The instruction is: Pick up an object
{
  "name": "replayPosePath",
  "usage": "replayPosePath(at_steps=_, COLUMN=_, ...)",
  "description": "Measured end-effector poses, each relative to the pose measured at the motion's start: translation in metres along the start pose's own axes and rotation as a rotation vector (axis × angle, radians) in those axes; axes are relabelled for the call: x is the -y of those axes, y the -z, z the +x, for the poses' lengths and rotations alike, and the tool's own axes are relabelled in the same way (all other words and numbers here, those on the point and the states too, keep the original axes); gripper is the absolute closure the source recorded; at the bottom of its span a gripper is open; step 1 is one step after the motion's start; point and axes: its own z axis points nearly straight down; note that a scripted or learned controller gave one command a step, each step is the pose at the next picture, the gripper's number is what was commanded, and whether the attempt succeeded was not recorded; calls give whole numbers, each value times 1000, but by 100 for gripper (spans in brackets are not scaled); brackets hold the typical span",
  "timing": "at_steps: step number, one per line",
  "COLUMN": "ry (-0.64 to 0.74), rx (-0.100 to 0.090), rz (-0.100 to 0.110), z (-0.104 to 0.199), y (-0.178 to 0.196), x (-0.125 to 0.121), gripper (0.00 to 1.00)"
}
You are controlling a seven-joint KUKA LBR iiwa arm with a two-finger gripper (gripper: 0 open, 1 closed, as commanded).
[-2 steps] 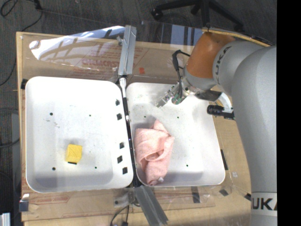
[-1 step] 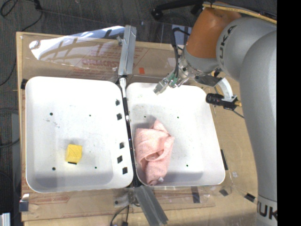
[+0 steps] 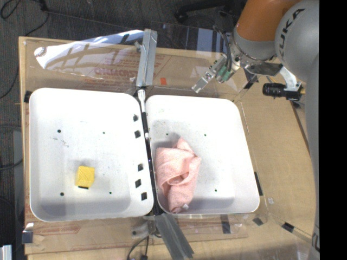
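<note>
A: Where is the thing to be picked up?

B: Two candidates are seen. A crumpled pink cloth [image 3: 177,173] is heaped in the right-hand shallow white bin [image 3: 227,115], against that bin's left wall and toward its near edge. A small yellow foam-like block [image 3: 85,176] lies flat in the left-hand shallow white bin [image 3: 81,104], near its front left, well apart from the walls.

A: And the gripper?

B: The two-finger gripper [image 3: 212,77] is held above the bench beyond the far rim of the right bin, well apart from both objects. Its fingers appear to be spread, and nothing is seen between them. The grey arm with the orange band [image 3: 260,10] is reaching in from the right.

A: How might the approach best be made?

B: The cloth would probably be favoured, being the nearer and larger target. The gripper should be carried over the highest fold of the heap and lowered with the fingers kept wide, so that a ridge of fabric is straddled rather than pressed flat.

A: What should be guarded against?

B: The dividing wall between the bins lies just beside the cloth, so a descent too far left could be fouled by it. A closure on a thin edge might also slip free as the cloth is lifted.
</note>
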Motion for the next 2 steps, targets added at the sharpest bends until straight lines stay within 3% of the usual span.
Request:
replayPosePath(at_steps=1, ry=0, rx=0, rz=0, z=0, y=0, x=0, gripper=0)
replayPosePath(at_steps=2, ry=-139, rx=-12, rz=9, z=7, y=-188, x=13, gripper=0)
